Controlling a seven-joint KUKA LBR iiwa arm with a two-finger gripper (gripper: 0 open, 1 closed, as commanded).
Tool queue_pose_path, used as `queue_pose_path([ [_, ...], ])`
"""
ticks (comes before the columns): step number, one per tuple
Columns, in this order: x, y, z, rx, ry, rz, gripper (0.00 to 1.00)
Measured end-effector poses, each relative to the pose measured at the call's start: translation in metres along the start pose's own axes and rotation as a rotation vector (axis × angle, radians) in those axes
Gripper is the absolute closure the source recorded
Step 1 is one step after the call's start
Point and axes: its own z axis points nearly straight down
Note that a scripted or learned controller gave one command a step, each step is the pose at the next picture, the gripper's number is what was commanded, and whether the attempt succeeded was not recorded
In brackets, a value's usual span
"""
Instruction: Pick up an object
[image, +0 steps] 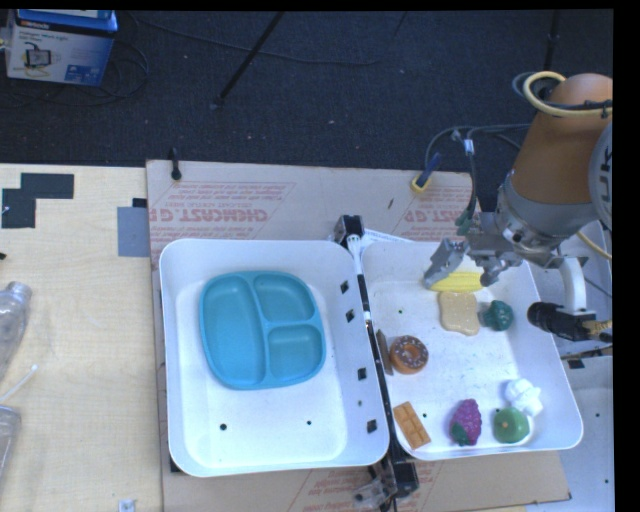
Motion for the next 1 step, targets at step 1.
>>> queue_pose_path([
  [1,-0.0865,0.013,0.0466,0.0,-0.001,0.001,0.0],
])
